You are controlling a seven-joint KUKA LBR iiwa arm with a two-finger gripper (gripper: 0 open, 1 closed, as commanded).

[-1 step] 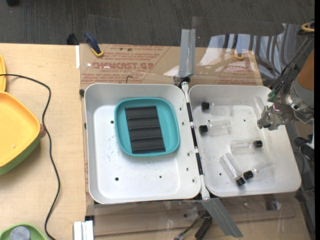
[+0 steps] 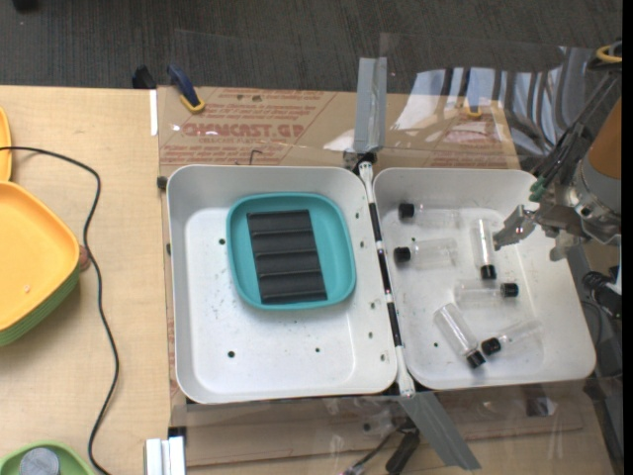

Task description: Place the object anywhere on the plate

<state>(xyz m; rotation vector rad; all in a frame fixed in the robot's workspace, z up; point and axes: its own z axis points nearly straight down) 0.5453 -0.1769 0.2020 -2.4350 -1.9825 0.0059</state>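
Arm [image 2: 603,146] cut off at right edge — vials [image 2: 465,334] (clear-bodied) faint.

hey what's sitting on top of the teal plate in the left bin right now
A dark ribbed insert lies on the teal plate, covering its middle, so the plate's surface beneath is hidden. No vial rests on it; the clear vials lie in the right bin.

Teal plate [image 2: 291,251] looking smooth plastic, ribbed black insert [image 2: 287,257] appearing matt; vials [image 2: 453,329] showing clear, glossy; bins [image 2: 198,295] looking smooth white plastic.
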